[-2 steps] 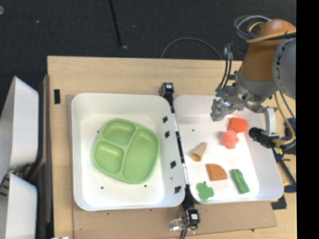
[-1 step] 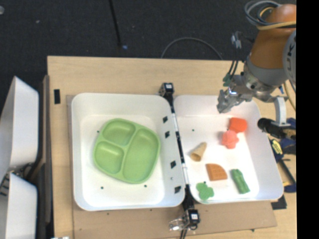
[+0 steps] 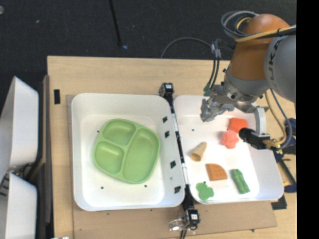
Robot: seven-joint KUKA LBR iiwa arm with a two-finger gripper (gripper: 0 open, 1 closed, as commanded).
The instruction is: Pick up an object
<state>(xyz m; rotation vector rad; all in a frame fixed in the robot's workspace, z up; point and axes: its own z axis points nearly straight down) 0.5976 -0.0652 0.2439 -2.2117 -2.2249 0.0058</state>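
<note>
The pincer [image 3: 208, 112] hangs over the upper part of the right bin [image 3: 189, 108], below the grey and orange arm [image 3: 254, 49]; whether it is wide or narrow cannot be told from this slant, and nothing shows between its tips. Nearest it lie an orange-red block [image 3: 237, 124] and, touching that block's lower edge, a pink lumpy piece [image 3: 229, 140]. Farther down the bin sit a tan cone [image 3: 199, 151], an orange wedge [image 3: 216, 172], a green bar [image 3: 239, 180] and a green leafy piece [image 3: 204, 191], each apart from its neighbours. All look like small, light, stiff toy foods with smooth skins, likely to slip; the block's flat sides probably offer the surest hold. The left bin [image 3: 79, 133] carries a green divided plate [image 3: 126, 150]. Both bins rest on the bench [image 3: 99, 73].
</note>
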